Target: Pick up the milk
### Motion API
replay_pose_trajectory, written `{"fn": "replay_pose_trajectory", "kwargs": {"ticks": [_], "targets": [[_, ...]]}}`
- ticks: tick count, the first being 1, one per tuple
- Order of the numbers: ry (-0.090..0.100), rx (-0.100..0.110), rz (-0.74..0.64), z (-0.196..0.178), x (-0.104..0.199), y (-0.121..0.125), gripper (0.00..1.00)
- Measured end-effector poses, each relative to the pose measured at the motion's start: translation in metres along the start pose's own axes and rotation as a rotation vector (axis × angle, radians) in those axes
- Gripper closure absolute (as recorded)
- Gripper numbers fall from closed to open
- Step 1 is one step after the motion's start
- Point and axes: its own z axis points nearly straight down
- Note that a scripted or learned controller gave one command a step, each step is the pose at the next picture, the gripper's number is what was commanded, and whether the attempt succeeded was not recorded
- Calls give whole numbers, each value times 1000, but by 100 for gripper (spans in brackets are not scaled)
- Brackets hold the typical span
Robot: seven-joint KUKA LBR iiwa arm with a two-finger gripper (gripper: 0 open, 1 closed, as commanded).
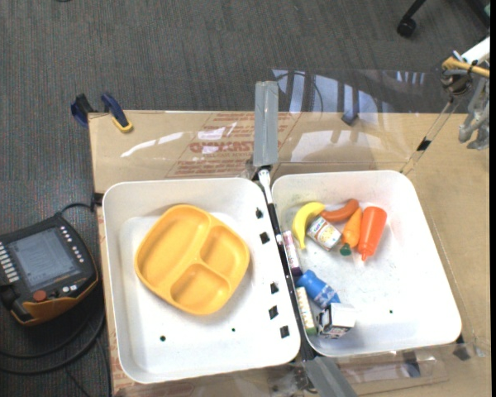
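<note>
- Two white bins are seen side by side on the surface [149,151], the left bin [120,222] and the right bin [413,213].
- A yellow plate [193,259] with three sections is laid in the left bin.
- The milk [336,318], a small white carton, is found at the front of the right bin, near the wall between the bins.
- A blue bottle [316,287] is seen just behind the milk, touching or almost touching it.
- A yellow banana [303,219] is placed at the back of the right bin.
- A small can [324,233] is laid just beside the banana.
- A hot dog [341,211] is seen behind the can.
- An orange carrot [352,230] and an orange-red bottle [372,230] are laid side by side, right of the can.
- The end effector [471,98] is held high at the far right, well apart from the milk and outside both bins.
- Whether it is open or closed cannot be told, and nothing is seen in it.
- A grey and orange control pad [40,267] is seen on the floor, left of the surface.
</note>
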Motion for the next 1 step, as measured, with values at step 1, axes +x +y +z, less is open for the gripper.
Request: {"fn": "replay_pose_trajectory", "kwargs": {"ticks": [1], "targets": [[-7,2,-10,-6,2,-2,100]]}}
